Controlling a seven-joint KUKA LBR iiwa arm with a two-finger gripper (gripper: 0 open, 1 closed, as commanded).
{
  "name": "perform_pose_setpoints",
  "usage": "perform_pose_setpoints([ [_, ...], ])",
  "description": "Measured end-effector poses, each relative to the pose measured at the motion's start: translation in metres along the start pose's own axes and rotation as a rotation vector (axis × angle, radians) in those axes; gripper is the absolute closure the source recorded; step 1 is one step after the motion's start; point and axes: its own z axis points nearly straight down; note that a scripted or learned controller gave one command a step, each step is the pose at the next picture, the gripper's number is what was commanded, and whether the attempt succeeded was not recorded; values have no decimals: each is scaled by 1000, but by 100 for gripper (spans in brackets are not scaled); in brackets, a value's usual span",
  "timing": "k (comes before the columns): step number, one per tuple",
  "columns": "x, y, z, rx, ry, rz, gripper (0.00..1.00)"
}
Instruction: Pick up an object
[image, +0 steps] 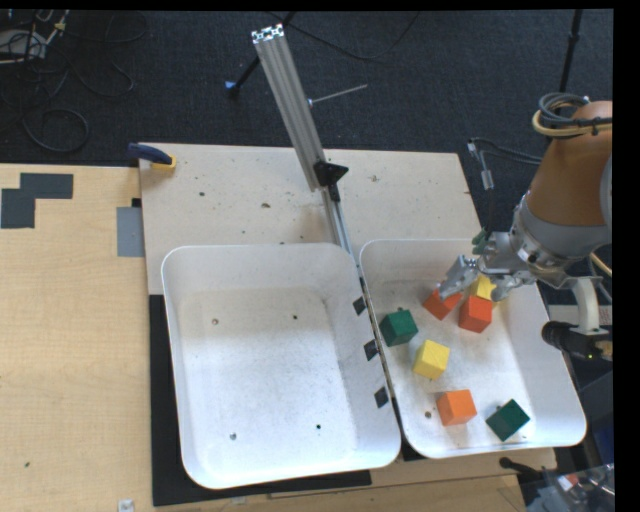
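The right bin holds several coloured blocks. My gripper hangs low over its far part, open, with its fingers spread. A small yellow block shows in the gap between them; whether they touch it I cannot tell. Two red-orange blocks lie just below the gripper, one on the left and one on the right. Farther forward are a green block, a yellow block, an orange block and a dark green block.
The left bin stands beside the right one, with a ridge with black clips between them. A slanted aluminium bar rises behind the bins. The arm's orange band is at the right.
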Motion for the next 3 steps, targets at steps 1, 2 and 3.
perform_pose_setpoints([
  [1, -1, 0, 0, -1, 0, 3, 0],
  [2, -7, -2, 46, 5, 0, 2, 0],
  [3, -11, 3, 106, 4, 0, 3, 0],
])
